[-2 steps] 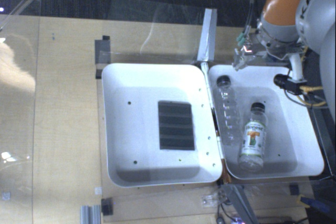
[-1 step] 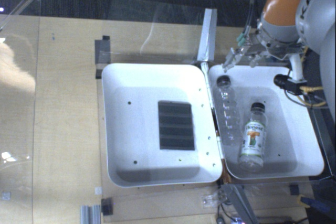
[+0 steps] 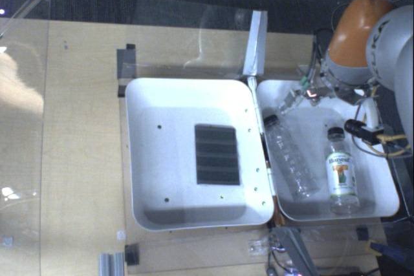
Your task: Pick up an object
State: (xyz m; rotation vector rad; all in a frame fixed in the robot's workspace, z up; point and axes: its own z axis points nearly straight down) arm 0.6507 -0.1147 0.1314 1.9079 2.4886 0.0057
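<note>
Two clear bottles lie in the right bin (image 3: pixel 381 200): a labelled bottle (image 3: pixel 341 171) and a bare bottle (image 3: pixel 291 155) (black cap toward the divider). The gripper (image 3: pixel 309 91) hovers over the bin's far edge, its grip state impossible to tell.

Two bins sit side by side on the worktop (image 3: pixel 77 139), their inner walls touching. The left bin (image 3: pixel 149 106) holds one item: a ribbed pad (image 3: pixel 217 154), lying flat, slightly toward 3 o'clock of the bin's centre. The right bin (image 3: pixel 388 197) holds two bottles. The first bottle (image 3: pixel 291 158) lies on its side along the bin's 9 o'clock wall, cap toward 11 o'clock, base toward 5 o'clock. The second bottle (image 3: pixel 340 171) lies at 3 o'clock of the first, near but apart, cap toward 12 o'clock. The arm (image 3: pixel 362 35) stands over the right bin's 12 o'clock to 1 o'clock edge. A cable (image 3: pixel 378 139) crosses the bin's 3 o'clock side.
</note>
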